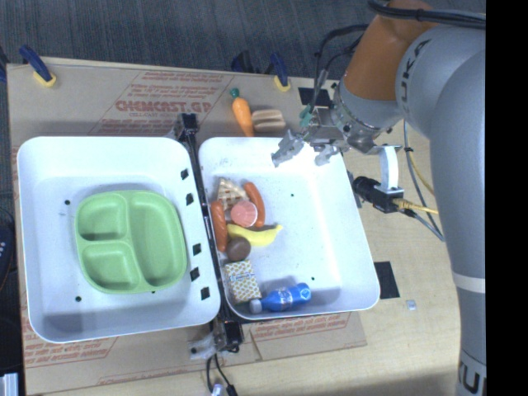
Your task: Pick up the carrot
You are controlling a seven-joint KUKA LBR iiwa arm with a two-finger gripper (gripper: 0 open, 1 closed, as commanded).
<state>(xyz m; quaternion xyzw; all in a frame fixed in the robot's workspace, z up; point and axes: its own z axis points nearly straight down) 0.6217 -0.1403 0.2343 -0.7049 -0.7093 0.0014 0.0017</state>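
Bottle [282, 298], blue with a white cap, lies at the near edge of the right bin [346, 238], with a small patterned packet [242, 285] just beside it to the left; a little farther in, a dark round item [238, 249] touches a yellow banana [256, 235], and past those a pink disc [243, 214] sits between two sausage-like pieces [254, 204], with a wafer-like snack [228, 193] at the far end of the pile; all of this crowds the bin's left side; in the left bin [41, 221] rests a green divided plate [130, 240]; farther still, the gripper [307, 149] hangs over the far rim of the right bin, its two fingers spread apart with nothing between them; the carrot [242, 114], orange with a green top, lies outside both bins on the cardboard [148, 106] beyond the right bin's far left corner, up and to the left of the claw and well apart from it; a brown and cream block [267, 121] touches the carrot's right side; blue clamps [38, 64] hold the cardboard's far edge.
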